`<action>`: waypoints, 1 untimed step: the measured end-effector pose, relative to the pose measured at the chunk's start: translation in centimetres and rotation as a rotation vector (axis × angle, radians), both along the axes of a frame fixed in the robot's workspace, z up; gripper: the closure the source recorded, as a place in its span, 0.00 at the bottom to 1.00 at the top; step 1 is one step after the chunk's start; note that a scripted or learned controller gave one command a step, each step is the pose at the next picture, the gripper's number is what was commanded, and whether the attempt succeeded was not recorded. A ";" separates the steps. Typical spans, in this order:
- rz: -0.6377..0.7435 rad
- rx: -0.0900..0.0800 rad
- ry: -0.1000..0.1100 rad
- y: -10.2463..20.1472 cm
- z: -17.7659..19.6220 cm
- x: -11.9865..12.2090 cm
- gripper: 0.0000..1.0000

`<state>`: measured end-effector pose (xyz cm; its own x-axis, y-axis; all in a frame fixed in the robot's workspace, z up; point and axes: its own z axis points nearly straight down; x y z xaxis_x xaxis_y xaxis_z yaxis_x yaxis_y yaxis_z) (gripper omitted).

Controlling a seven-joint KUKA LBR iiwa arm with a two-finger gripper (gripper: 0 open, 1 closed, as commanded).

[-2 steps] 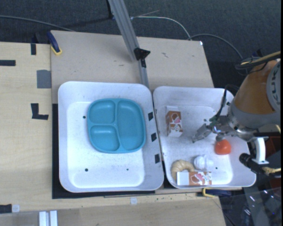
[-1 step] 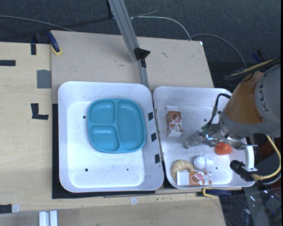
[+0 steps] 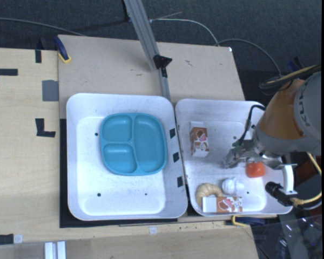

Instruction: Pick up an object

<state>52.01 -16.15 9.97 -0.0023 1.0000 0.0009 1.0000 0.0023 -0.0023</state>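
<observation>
A desk [image 3: 124, 74] carried two shallow white bins side by side, seen from above at a slant. The left bin [image 3: 81, 198] held a blue divided plate [image 3: 133, 143] near its centre. The right bin [image 3: 216, 109] held the loose objects. A small carton with red print [image 3: 199, 140] lay at about ten o'clock in that bin. A croissant-like pastry [image 3: 208, 190] sat at seven o'clock, with a flat printed packet [image 3: 222, 204] touching it at six o'clock and a small white rounded object [image 3: 230, 186] just beside both. An orange-red object [image 3: 255, 170] sat at about four o'clock.

The grey arm with its orange band [image 3: 281, 115] reached in from three o'clock. Its pincer [image 3: 235, 158] hung low near the bin's centre, just beside the orange-red object and above the white one. Nothing showed between its fingers; whether it was released or clenched could not be told.

No object looked lifted, so the pick seemed not yet made. A clean grasp would likely call for centring over one isolated item, such as the orange-red object or the carton, since the cluster at six o'clock was crowded and risked nudging neighbours.
</observation>
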 end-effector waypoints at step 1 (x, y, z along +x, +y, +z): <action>0.000 -0.002 -0.005 0.2 4.6 0.9 1.00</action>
